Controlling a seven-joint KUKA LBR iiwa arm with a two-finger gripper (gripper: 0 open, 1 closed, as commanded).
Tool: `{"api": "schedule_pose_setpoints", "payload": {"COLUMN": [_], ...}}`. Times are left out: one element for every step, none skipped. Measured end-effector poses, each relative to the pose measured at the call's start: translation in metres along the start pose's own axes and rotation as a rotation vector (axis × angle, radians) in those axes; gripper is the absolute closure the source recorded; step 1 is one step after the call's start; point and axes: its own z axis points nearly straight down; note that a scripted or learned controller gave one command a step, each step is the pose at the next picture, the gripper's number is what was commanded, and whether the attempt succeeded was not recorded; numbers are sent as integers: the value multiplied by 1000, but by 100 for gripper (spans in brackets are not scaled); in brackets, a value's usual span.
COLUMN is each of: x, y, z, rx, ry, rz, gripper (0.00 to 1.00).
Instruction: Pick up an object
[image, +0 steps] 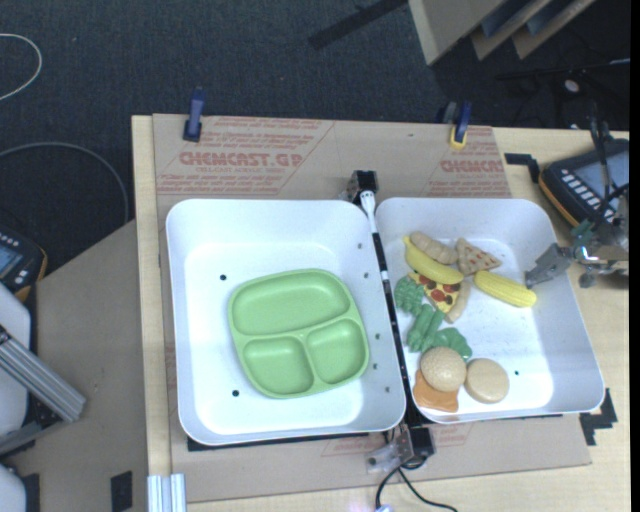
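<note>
Grey two-finger gripper (549, 264) sat highest in the scene, at the right wall of the right shallow white bin (570, 345). Open or shut: couldn't tell, too small and blurred at that edge. Nothing was visibly held.

Nearest target was the yellow plastic corn cob (505, 290), just left of and below the gripper, apart from it. Its long axis ran from upper left to lower right, with the right end closest to the gripper. My read: a short move left and down would put it over the cob, and a grip across the short axis would be needed.

Further left, a yellow toy banana (432, 262), a tan triangular cracker piece (478, 257) and a toy pizza slice (445, 293) lay crowded together. 2 round tan bun halves (466, 375) sat near the front wall.

1 green 3-compartment plastic plate (295, 330) lay in the left shallow white bin (200, 300), well apart from the gripper.
</note>
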Motion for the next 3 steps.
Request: {"api": "schedule_pose_setpoints", "payload": {"x": [64,61,107], "y": [-44,-41,-50], "z": [140,124,2], "rx": [8,-4,-1], "ry": [7,0,0], "rz": [-1,0,-3], "gripper": [0,100,100]}}
